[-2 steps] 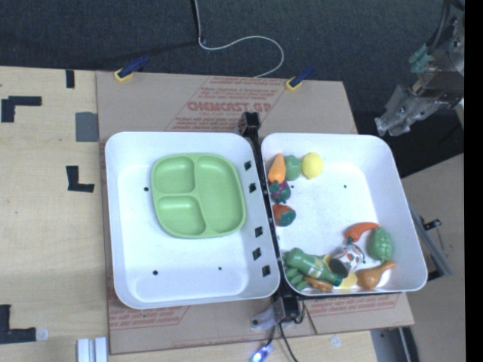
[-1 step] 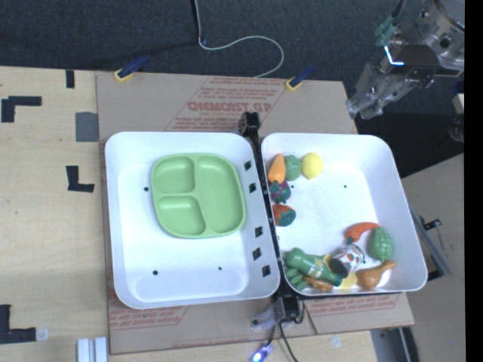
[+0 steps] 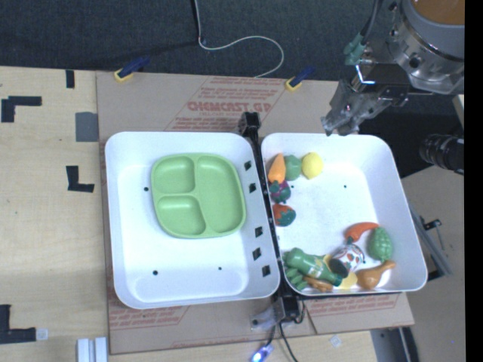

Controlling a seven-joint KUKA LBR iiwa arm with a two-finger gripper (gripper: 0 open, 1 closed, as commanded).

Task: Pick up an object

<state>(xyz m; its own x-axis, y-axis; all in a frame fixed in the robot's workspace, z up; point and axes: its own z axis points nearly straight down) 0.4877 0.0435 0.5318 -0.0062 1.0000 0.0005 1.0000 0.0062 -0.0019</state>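
The candidate objects lie in the right bin (image 3: 392, 173): a yellow lemon (image 3: 312, 165) and an orange carrot (image 3: 276, 167) near the far left corner, a small dark toy (image 3: 281, 191) and a red-and-green piece (image 3: 284, 215) below them along the divider, and a crowded heap at the near edge that includes a green vegetable (image 3: 380, 242), a green figure (image 3: 302, 263) and a tan pear-shaped item (image 3: 371, 276). The heap is tightly packed, so its members touch and overlap; the lemon sits more apart and would likely be the cleaner target. The gripper (image 3: 341, 122) hangs above the far rim of that bin, beyond the lemon, carrying nothing; whether its fingers are spread or pressed together cannot be told. The left bin (image 3: 128, 202) holds a green divided plate (image 3: 199, 194). Both bins rest on the cardboard-covered surface (image 3: 151, 100). No grasp has begun.
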